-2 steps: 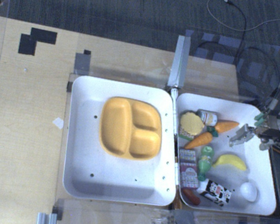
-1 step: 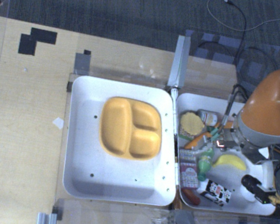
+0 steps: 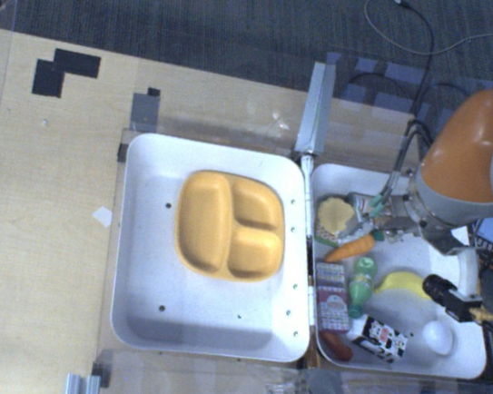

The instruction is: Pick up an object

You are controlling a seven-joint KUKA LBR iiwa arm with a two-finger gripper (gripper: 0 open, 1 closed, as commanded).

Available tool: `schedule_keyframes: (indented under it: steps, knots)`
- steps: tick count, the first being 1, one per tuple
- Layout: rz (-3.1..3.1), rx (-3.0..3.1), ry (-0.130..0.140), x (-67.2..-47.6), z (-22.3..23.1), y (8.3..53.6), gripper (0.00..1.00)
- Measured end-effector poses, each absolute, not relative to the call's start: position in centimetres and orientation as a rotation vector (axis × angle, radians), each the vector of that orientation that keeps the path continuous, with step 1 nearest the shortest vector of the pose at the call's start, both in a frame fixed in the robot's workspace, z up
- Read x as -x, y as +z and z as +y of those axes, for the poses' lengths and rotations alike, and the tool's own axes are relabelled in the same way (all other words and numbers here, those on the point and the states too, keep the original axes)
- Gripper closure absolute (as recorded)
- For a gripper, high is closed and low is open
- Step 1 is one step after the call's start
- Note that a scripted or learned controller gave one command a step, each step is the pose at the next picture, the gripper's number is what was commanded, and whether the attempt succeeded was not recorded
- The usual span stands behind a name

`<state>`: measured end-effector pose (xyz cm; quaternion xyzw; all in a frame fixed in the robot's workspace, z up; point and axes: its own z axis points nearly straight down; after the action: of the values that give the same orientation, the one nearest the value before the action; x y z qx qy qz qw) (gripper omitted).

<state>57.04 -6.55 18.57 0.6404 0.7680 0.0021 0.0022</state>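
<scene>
1. Currently the arm reaches in from the right, and its end effector sits low over the far part of the right bin, just above the carrot and beside a pale yellow-green lump.
2. Judging by that pose, the step in hand looks like the descent or closing phase of a grasp, with nothing lifted.
3. Candidate things all lie in the right bin: the carrot, the pale lump, a green bottle, a yellow piece, a red-labelled packet, a small black-and-white box and a white rounded item.
4. Whether the end effector is released or clenched cannot be told; its tip is a blur of metal and cable.
5. Next, the move calls for a firm closing on one thing, probably the carrot, then a straight lift clear of its neighbours.
6. Meanwhile the left bin carries a yellow divided tray, well apart from the end effector.
7. Much of the arm is cut off at the right edge of the camera view.
</scene>
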Motion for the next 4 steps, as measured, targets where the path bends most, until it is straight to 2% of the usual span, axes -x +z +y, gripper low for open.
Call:
schedule_keyframes:
  steps: [1,2,3,4]
  knots:
    - [2.541,-1.824,0.015,-57.5,-9.3,9.0,0.0]
    - [2.541,-1.821,0.022,-57.6,-9.2,10.2,1.0]
    - [2.542,-1.82,0.022,-57.7,-9.2,10.2,0.0]
    - [2.539,-1.816,0.028,-57.9,-9.1,11.4,1.0]
